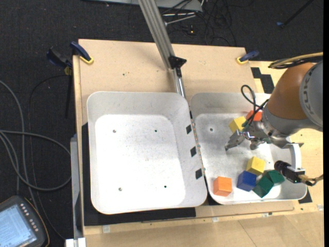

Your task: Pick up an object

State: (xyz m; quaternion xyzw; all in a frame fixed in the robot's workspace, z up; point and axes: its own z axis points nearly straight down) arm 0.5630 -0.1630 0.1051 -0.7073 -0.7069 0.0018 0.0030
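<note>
I am working over a wooden bench on a dark floor with cables, bearing a left bin and a right bin. Small coloured blocks are lying in the right bin: a yellow block, a second yellow block, a blue block, a green block and an orange block. My gripper is hanging just below the upper yellow block, which is lying beside my fingers, not between them. My fingers are standing spread and are grasping nothing.
</note>
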